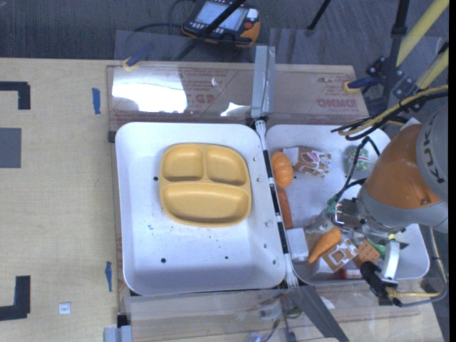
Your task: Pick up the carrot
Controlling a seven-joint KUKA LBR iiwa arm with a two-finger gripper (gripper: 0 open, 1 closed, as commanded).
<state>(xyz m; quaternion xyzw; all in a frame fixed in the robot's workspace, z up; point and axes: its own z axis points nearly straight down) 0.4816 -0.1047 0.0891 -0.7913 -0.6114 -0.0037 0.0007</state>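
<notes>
One short orange tapered carrot (325,244) lay tilted in the near part of the right-hand shallow white plastic bin (417,265), its thick end toward the wrist of the arm and its point toward the divider between the bins. The grey arm with the orange band (400,173) came in from the right and hung over that same bin, with the jaws (354,231) just beside the carrot's thick end; whether they were apart, together or closed on the carrot could not be told, as the wrist and cables hid them. Around the carrot the bin was crowded: one small orange round fruit-like toy (281,168) and one long orange-red stick-shaped piece (284,206) lay along the divider, one brown and white printed packet (312,162) sat toward the far wall, one green and white wrapped item (358,158) lay near the far right corner, and a small patterned packet (345,255) touched the carrot's near side. Open floor in that bin remained only in its middle. The left-hand shallow white plastic bin (142,212) held one yellow three-compartment plastic plate (206,184), set toward the far side, with bare floor all round it and most of it toward the near edge. Both bins stood on the pale wooden tabletop (50,191).
</notes>
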